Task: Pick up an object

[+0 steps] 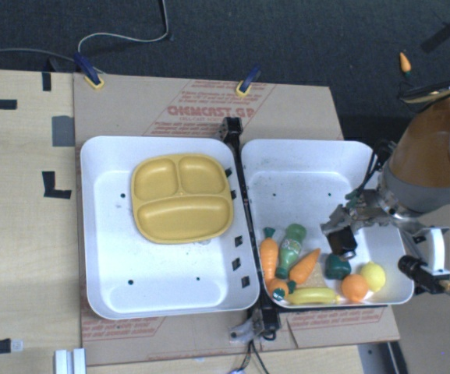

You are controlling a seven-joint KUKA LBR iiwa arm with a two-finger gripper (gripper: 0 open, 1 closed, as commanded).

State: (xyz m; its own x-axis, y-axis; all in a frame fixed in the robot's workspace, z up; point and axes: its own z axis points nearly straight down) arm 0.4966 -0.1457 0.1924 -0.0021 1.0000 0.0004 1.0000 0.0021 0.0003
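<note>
Nothing is lifted yet. The gripper point(341, 221) hangs low in the right bin point(302, 150), and I cannot tell whether it is apart or together. All the grasping is left to do. The likeliest pick, a dark green piece point(336, 267), lies just near of it, crowded against an orange point(355, 287), a lemon point(373, 276), a banana point(314, 294) and two carrots point(267, 257) along the near edge. That packing may hinder a clean grip. The left bin point(86, 232) bears a yellow divided plate point(182, 197).

Lab bench point(14, 248) (clamped cardboard point(287, 104))
</note>
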